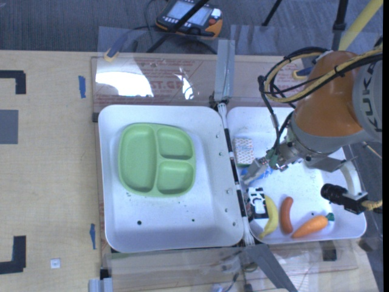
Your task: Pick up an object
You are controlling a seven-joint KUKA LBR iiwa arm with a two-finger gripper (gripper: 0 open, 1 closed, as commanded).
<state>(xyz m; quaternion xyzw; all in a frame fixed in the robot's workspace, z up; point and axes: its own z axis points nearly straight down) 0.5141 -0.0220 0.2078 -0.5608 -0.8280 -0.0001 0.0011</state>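
Pincer point(262, 166), its spread impossible to tell, lowered at the right bin's point(355, 227) left wall, near a patterned packet point(244, 149); banana point(271, 216), sausage point(285, 214) and carrot point(311, 225) lie apart, near the front wall.

2 white bins point(161, 233), 1 green tray point(157, 159), 1 banana point(271, 216), 1 sausage point(285, 214), 1 carrot point(311, 225), approx. 2 small pkts point(244, 150) by the divider.

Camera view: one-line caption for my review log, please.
Grey arm's pincer low over right white bin with yellow banana, orange carrot; green divided plate in left bin.
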